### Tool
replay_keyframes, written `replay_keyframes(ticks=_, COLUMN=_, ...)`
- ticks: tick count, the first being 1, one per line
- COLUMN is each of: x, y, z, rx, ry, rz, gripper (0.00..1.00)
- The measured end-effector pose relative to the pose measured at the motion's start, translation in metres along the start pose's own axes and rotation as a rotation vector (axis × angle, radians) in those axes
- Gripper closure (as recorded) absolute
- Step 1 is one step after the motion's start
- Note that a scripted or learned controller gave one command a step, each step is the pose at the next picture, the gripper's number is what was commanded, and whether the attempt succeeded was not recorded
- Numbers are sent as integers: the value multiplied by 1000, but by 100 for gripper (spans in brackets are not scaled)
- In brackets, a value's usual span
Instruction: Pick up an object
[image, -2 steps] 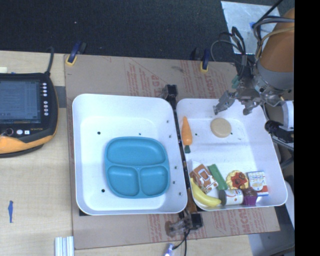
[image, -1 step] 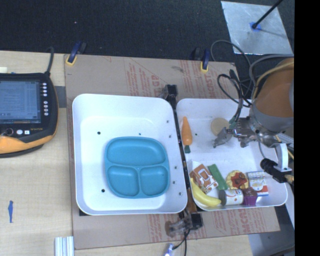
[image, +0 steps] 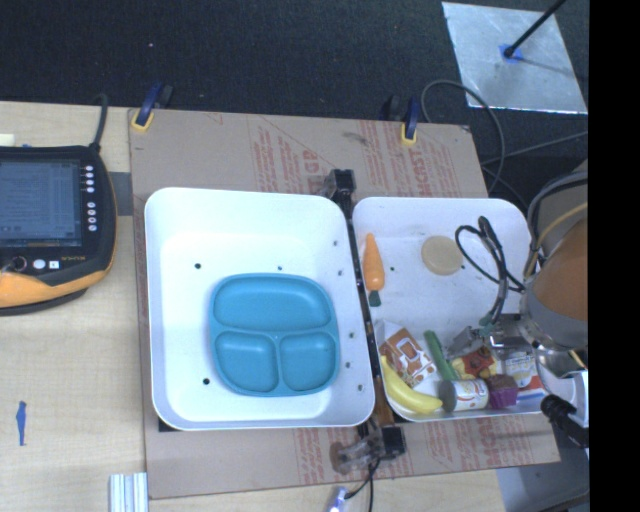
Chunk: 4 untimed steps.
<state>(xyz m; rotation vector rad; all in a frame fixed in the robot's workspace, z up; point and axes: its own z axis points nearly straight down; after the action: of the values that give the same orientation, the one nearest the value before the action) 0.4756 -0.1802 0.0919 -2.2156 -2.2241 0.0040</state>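
My arm (image: 560, 270): grey with an orange band. Two shallow white plastic bins (image: 170, 300). Light blue divided plastic tray (image: 272, 333). Orange toy carrot with a green tip (image: 372, 265). Yellow toy banana (image: 408, 396). Round tan disc (image: 441, 254). Red-and-white patterned packet (image: 408, 355). Brown cardboard sheet with red lettering (image: 270, 155).

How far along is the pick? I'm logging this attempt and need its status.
Nothing looks picked yet. The banana, carrot and snack packet all lie in the right bin. In hand: the arm is over that bin's right edge, with its end effector low among the clutter; its grip cannot be judged. Left: grasp one item and lift it clear.
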Motion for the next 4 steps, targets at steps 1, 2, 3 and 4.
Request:
replay_keyframes(ticks=1, x=-2, y=2, z=-12, rx=-5, ry=-3, rz=-5, gripper=100)
replay_keyframes(ticks=2, x=77, y=50, z=-120, rx=-2, ry=1, rz=-2, gripper=100)
replay_keyframes(ticks=3, x=76, y=49, z=-119, rx=-1, ry=0, rz=-1, gripper=0)
replay_keyframes(ticks=4, x=51, y=85, z=-7, rx=2, ry=-1, rz=-1, gripper=0)
